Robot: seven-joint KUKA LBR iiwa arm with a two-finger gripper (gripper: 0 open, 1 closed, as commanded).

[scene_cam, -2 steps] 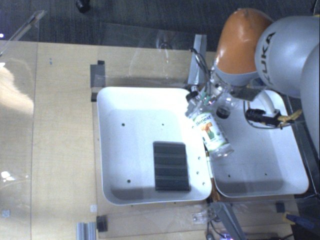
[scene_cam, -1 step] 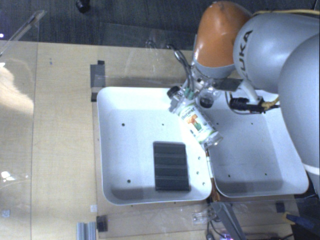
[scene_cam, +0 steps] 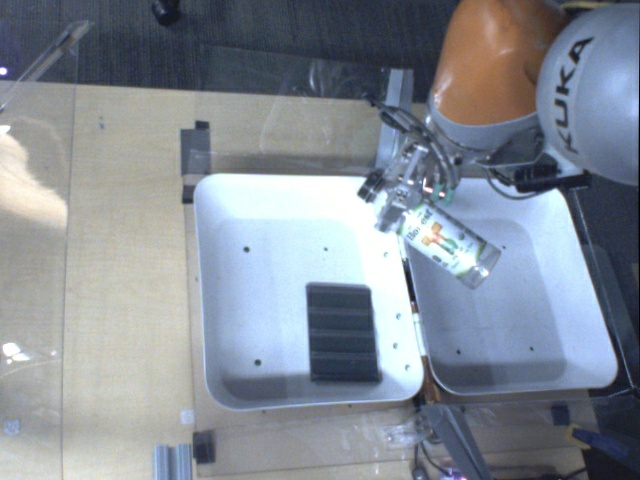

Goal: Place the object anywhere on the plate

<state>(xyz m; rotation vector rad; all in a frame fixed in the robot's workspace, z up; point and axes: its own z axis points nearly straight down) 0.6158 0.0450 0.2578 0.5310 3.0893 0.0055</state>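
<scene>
A small clear bottle (scene_cam: 449,245) with a white and green label hangs tilted over the inner edge of the right bin (scene_cam: 560,348). Its upper left end sits between the fingers of my gripper (scene_cam: 398,211), which is shut on it. The bottle's lower end points down and to the right. The plate (scene_cam: 342,332) is a dark ribbed rectangle lying flat in the left bin (scene_cam: 240,268), near its front right corner. It lies below and to the left of the gripper, well apart from it.
The two bins meet at a raised double rim (scene_cam: 412,308) right under the bottle. The orange wrist band (scene_cam: 492,53) and grey arm (scene_cam: 595,88) loom over the back of the right bin. Black clamps (scene_cam: 196,153) sit at the left bin's back corner.
</scene>
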